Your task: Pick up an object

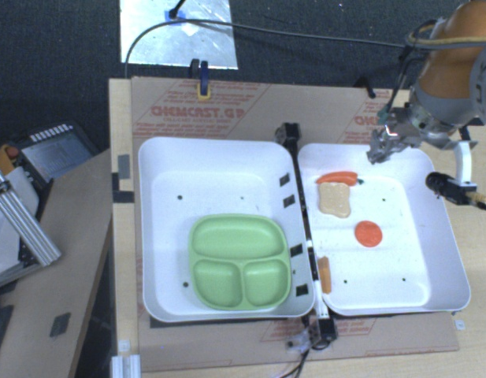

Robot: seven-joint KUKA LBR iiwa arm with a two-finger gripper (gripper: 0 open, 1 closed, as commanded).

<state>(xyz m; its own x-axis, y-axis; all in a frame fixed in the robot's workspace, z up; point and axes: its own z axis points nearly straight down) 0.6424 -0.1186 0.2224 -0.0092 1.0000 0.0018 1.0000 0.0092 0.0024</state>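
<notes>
The right bin (439,286) holds several food pieces. An orange-red sausage shape (337,178) lies near its back left, with a beige bread slice (335,201) just in front of it. A round red slice (369,233) rests near the middle. A thin orange stick (324,275) lies along the bin's left wall. My gripper (378,153) hangs over the back edge of the right bin, above and to the right of the sausage shape, and nothing shows in it.
The left bin (164,179) carries a green divided plate (239,260) at its front. Black clips (288,134) run along the seam between the bins. A black part (447,186) of the arm sticks out over the right bin's right wall.
</notes>
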